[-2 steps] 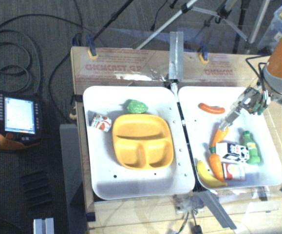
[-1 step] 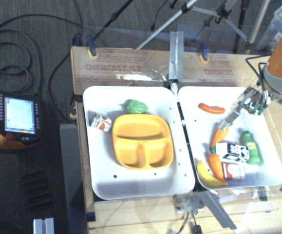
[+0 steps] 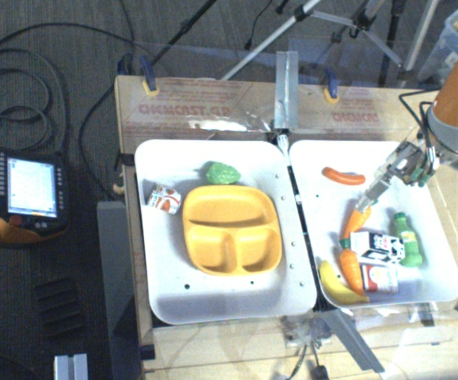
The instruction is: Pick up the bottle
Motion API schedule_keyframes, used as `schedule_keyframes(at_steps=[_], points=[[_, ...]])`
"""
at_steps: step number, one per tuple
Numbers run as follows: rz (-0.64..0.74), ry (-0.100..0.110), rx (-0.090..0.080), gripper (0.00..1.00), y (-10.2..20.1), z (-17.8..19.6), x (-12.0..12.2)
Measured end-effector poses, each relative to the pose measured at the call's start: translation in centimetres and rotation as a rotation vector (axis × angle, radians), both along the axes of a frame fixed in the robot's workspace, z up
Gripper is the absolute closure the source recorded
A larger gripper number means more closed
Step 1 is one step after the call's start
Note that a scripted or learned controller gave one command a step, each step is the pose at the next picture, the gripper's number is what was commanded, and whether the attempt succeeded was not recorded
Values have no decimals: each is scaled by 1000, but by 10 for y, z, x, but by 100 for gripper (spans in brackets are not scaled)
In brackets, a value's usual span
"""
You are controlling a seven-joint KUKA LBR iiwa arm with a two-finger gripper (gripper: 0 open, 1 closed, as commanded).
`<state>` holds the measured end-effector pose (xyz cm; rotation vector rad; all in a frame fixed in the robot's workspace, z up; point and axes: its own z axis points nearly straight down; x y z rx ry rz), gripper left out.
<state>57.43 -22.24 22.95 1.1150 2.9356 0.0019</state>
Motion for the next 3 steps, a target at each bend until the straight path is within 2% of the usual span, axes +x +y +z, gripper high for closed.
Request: schedule_keyframes(at_steps=[3], points=[[0, 0, 0, 0, 0, 0, 0]])
